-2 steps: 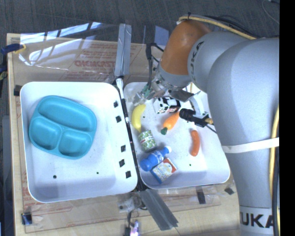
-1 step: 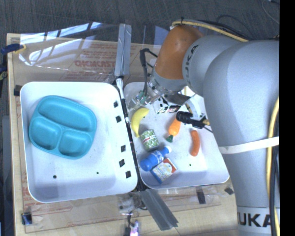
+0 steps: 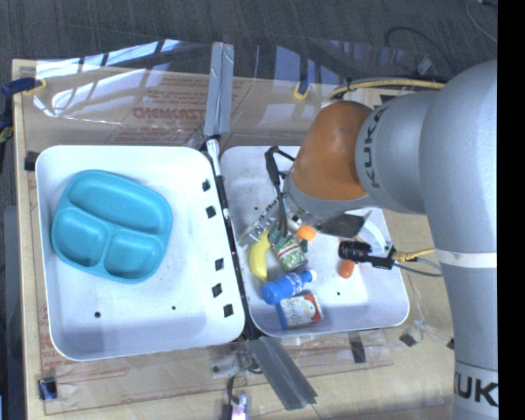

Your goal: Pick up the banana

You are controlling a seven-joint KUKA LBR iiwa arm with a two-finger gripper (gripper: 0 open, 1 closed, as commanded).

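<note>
A small yellow banana (image 3: pixel 259 259) lies in the right bin (image 3: pixel 245 178), near its left wall, pointing roughly front to back. My gripper (image 3: pixel 276 221) reaches down just behind and to the right of the banana, its metal tip close to the banana's far end. The orange wrist band and grey arm hide most of the gripper from above. A green packet (image 3: pixel 290 253) lies against the banana's right side.
Next to the banana lie a blue bottle (image 3: pixel 286 286), a red-labelled can (image 3: pixel 299 310) and small orange pieces (image 3: pixel 346 269). The left bin (image 3: pixel 157 322) holds a blue divided plate (image 3: pixel 110 224). A black-clipped divider (image 3: pixel 220 243) separates the bins.
</note>
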